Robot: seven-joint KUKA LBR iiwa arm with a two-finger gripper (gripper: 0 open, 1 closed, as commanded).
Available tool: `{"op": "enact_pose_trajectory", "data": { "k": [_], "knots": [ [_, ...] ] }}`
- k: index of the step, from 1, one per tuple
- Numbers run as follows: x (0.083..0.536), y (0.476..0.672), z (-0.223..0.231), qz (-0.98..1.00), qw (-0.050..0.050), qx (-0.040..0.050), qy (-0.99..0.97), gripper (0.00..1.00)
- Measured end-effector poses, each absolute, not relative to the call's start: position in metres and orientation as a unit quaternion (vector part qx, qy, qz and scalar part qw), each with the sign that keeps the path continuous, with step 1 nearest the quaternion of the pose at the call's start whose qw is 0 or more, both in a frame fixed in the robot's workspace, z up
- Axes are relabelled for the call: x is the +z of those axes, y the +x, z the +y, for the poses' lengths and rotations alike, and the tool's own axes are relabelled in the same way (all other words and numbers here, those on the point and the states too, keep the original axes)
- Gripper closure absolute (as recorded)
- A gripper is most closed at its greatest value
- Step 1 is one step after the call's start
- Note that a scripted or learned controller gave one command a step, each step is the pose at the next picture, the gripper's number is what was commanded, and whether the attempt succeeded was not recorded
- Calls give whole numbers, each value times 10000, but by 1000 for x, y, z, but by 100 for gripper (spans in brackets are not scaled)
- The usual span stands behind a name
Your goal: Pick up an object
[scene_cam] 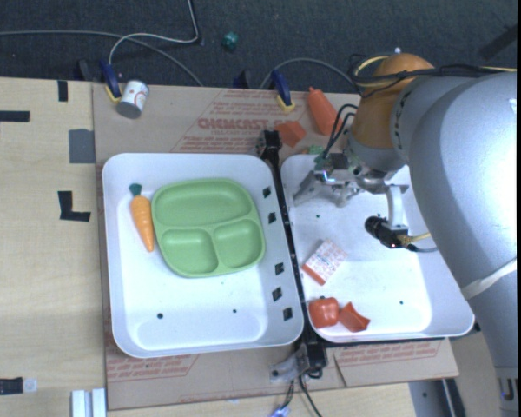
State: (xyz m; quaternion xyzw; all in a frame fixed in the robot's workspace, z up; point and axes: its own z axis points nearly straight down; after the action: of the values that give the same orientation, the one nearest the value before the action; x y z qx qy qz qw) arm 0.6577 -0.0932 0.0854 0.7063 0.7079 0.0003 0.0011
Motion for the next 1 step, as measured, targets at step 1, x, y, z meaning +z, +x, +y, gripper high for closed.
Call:
{"op": "enact_pose_trajectory", "data": {
  "k": [1],
  "knots": [
    [85, 657, -94, 7080, 14, -1, 7062, 0]
  ]
}}
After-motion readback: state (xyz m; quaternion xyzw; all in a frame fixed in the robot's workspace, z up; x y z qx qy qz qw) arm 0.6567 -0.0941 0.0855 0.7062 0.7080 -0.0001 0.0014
